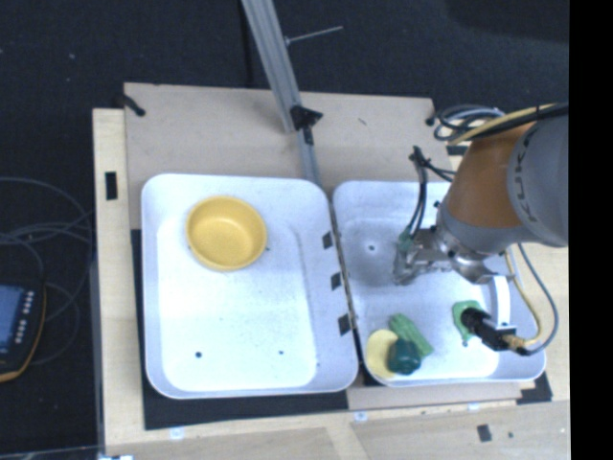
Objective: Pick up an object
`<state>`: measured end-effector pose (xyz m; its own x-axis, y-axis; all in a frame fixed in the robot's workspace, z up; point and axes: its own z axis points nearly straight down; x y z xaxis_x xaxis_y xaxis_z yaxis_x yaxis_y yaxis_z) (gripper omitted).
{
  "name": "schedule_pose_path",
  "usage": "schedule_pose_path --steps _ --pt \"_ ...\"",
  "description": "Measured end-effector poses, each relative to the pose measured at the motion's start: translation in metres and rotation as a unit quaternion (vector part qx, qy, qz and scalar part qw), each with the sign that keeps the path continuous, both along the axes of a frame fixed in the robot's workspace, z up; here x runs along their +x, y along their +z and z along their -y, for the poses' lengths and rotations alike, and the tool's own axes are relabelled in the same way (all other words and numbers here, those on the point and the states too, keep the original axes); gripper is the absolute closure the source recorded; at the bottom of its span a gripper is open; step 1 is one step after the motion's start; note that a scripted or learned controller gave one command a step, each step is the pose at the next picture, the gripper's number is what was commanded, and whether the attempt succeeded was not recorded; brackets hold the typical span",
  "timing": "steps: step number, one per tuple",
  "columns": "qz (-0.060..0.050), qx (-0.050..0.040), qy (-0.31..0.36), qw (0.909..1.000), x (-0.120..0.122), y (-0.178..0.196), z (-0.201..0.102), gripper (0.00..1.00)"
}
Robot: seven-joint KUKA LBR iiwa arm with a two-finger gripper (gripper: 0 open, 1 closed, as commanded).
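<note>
In the right bin (369, 209) my gripper (408, 260) hangs low over the bare white floor near the bin's middle, with nothing visible in it. A green oblong object (410, 333) with a dark teal rounded end (404, 358) lies at the bin's front edge, below the gripper. It rests partly on a small yellow object (379, 351). Another small green object (465, 312) lies to the gripper's lower right, close under the wrist. A yellow bowl (226, 233) sits upright in the left bin (239, 343), far from the gripper.
The divider between the two bins (337, 276) runs just left of the gripper. A grey metal pole (273, 51) slants in from the top and ends at the bins' back edge. Cables (465, 118) lie behind the right bin.
</note>
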<state>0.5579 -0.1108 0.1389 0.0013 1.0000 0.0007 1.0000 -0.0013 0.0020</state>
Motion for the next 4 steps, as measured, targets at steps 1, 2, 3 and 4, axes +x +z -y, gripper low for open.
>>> schedule_pose_path --steps 1,2,3,4 --pt "0.002 -0.0008 0.001 1.0000 0.003 0.063 0.003 1.00" --pt "0.000 -0.0003 0.001 1.0000 0.003 0.077 0.003 1.00" --pt "-0.001 0.0003 0.003 1.0000 0.013 0.075 -0.055 1.00" --pt "-0.001 0.0003 0.003 1.0000 0.020 0.072 -0.111 1.00"
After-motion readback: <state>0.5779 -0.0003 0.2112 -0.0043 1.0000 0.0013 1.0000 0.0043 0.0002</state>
